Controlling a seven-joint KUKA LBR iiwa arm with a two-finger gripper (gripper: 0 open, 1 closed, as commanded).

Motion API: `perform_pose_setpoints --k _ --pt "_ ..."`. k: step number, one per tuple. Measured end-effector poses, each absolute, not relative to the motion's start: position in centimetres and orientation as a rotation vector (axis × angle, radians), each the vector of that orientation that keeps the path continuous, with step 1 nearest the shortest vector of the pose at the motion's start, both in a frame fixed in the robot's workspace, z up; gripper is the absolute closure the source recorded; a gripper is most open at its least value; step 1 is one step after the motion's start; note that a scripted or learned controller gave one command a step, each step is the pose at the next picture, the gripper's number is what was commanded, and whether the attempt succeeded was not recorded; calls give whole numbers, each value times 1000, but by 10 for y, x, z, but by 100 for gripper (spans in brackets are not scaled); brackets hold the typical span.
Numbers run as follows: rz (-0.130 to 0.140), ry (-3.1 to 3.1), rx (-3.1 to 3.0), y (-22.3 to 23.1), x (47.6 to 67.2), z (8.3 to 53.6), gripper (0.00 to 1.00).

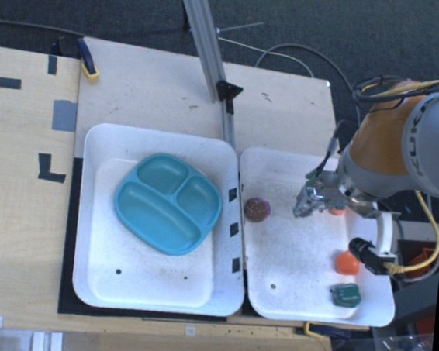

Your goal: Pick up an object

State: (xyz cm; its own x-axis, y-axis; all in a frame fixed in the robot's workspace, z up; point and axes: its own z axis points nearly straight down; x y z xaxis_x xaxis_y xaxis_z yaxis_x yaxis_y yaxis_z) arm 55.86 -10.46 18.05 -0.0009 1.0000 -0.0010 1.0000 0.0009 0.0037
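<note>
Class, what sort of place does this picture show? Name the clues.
Probably a robotics lab test bench: a grey-and-orange robot arm reaching over two white bins, loose cables, and tape marks on the bench.
</note>
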Motion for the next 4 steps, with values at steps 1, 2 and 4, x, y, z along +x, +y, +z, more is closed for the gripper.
perform_pose_setpoints --k 1,2,4 --pt "3 2221 2218 -106 553 225 100" --pt "3 2221 2217 -107 556 267 100" --pt "-3 2232 2217 8 546 236 100"
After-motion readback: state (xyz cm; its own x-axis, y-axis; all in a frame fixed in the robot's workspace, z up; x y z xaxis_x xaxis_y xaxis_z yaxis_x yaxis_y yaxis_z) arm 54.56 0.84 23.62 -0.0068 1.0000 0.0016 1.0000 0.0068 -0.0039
